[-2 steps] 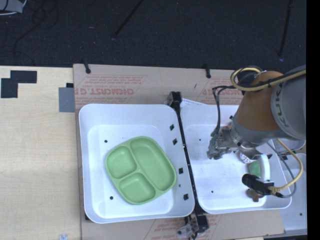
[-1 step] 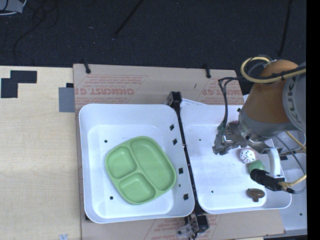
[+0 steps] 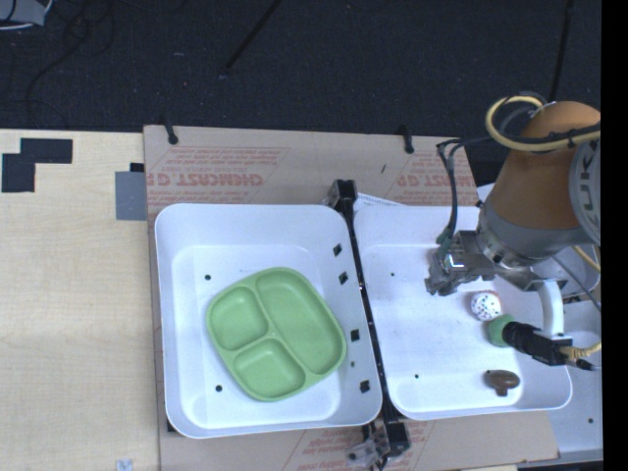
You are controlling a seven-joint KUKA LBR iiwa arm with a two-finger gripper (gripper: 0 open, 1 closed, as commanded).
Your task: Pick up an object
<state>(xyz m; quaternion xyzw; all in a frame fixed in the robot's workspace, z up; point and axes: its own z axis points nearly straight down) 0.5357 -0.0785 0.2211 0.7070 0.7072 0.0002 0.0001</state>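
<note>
three small candidates for the pick in the right bin [image 3: 422, 346], none of them lifted. nearest the front edge, a brown lump [image 3: 501, 381], loose on the bin floor, too small to name more closely. just behind it, a green round thing [image 3: 495, 330], partly covered by robot hardware. close behind that, touching or not, hard to say, a white ball [image 3: 485, 306] with dark dots. about level with these but over in the left bin [image 3: 182, 263], a green three-compartment plate [image 3: 275, 334], lying flat and skewed to the bin walls, well apart from the arm. further back in the right bin, the gripper [image 3: 444, 275], low over bare white floor, just beside the white ball on the side toward the left bin, apart from it. nothing visibly held, and no way to make out whether spread or closed. beyond and beneath both bins, a printed cardboard sheet [image 3: 255, 170] on the pale counter [image 3: 69, 312].

as for progress, judged from this alone: barely begun. gripper down inside the right bin, yet no contact with any object, no grasp, no lift. left to do: settle on a target, most likely the white ball as the closest, line up over it, close on it, and raise it clear of the bin floor.
</note>
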